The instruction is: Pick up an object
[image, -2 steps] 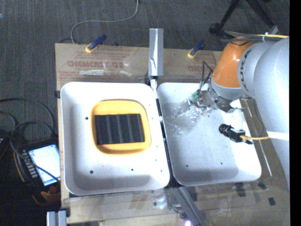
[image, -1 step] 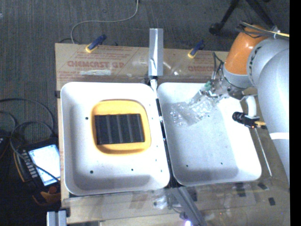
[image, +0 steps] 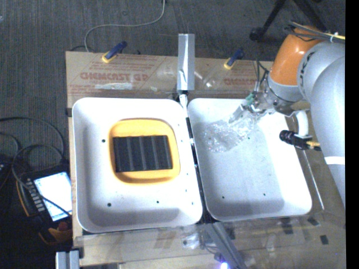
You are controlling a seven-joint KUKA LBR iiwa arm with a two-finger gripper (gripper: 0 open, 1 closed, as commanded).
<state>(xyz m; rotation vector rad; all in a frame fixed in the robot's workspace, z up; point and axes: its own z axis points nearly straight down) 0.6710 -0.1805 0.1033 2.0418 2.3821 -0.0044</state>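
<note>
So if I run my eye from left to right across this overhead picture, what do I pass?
Left white bin → yellow tray with a dark slatted insert → right white bin → clear crinkly plastic object → gripper → orange-banded arm.

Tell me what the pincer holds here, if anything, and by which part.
The pincer appears to grip a clear crinkled plastic bag by its upper right end; the rest trails down-left over the right bin.
</note>
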